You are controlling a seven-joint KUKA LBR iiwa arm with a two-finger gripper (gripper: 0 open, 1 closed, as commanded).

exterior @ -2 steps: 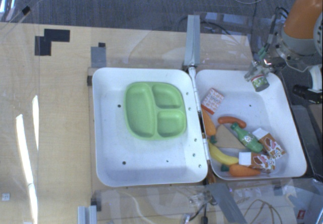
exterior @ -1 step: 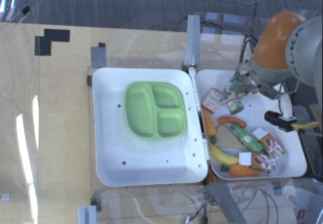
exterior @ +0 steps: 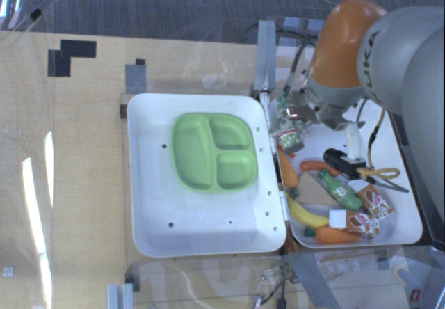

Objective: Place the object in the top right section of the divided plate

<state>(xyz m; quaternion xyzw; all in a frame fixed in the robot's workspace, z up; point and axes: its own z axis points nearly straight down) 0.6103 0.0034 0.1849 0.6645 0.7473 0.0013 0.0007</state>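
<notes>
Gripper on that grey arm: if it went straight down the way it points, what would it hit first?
Probably the small red-and-green container just beneath the gripper, in the right bin; depth is unclear.

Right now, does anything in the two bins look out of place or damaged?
Nothing stands out. The green divided plate lies flat in the left bin. In the right bin, the banana, green bottle and carrot lie in a loose pile.
</notes>
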